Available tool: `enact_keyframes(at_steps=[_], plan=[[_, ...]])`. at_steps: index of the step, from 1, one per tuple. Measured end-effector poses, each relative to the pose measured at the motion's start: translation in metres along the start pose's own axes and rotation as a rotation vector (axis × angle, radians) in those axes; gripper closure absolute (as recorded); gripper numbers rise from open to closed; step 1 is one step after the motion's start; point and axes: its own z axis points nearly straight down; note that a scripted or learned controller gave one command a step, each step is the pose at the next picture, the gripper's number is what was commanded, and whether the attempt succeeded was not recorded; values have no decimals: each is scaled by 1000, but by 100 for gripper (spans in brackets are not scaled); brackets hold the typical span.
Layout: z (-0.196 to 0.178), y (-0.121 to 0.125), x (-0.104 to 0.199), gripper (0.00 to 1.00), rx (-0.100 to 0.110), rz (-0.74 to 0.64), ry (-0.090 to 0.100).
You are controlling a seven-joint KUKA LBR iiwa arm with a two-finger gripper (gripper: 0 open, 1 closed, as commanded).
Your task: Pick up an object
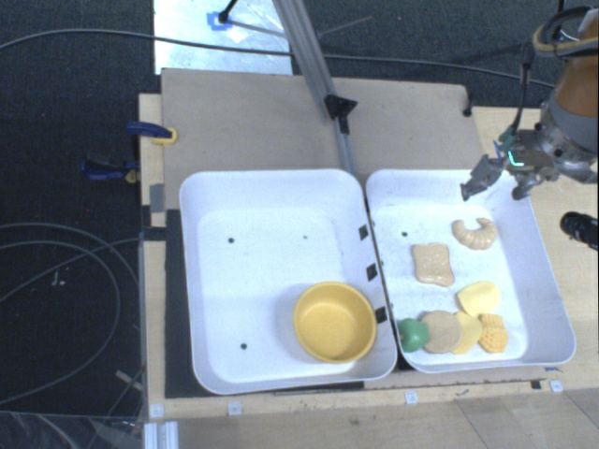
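Note:
My gripper (501, 182) hangs open above the far edge of the right bin (538, 251), with nothing between its two dark fingers. Just below it lies a tan croissant (476, 233). A beige toast slice (433, 263) sits nearer the bin's middle. Along the front of that bin lie a yellow chip-like piece (478, 296), a round tan cookie (439, 330), a green piece (411, 334) and an orange waffle-textured piece (492, 334). A yellow bowl (334, 321) stands in the front right corner of the left bin (234, 241).
A grey pole (309, 54) slants from the top down to the ridge between the bins. A blue-and-yellow clamp (150, 133) grips the bench's left edge. Black cables run over the dark floor at left.

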Motion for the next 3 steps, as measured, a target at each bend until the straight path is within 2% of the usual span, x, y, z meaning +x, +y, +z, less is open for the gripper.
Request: enact_keyframes(at_steps=[1, 2, 3], plan=[[0, 0, 0, 0, -1, 0, 0], [44, -7, 1, 0, 3, 4, 0], [105, -1, 1, 0, 5, 5, 0]])
